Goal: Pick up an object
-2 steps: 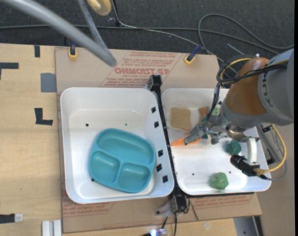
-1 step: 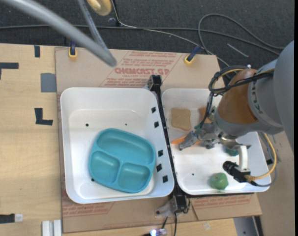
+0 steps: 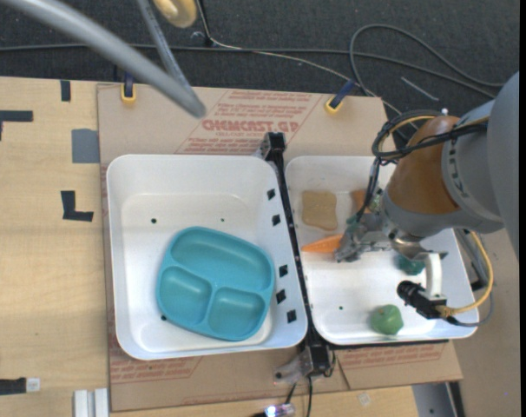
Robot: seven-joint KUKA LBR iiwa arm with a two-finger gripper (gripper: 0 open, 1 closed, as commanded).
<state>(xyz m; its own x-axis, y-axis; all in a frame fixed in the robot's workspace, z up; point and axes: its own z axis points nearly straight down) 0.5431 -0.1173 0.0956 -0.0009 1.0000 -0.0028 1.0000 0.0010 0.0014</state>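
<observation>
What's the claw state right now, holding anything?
Claw: down in the right white bin over the flat orange carrot-shaped piece; open or closed cannot be told, no grasp visible.

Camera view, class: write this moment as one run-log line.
arm: over right bin | gripper: low, at orange carrot-like piece | nearby: tan bread slice, green ball | left bin: teal divided plate | grasp: unconfirmed

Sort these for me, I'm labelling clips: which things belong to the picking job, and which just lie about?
Job:
gripper
orange piece by its tip
tan slice
green ball
right bin

Lying about:
teal divided tray
left bin
</observation>
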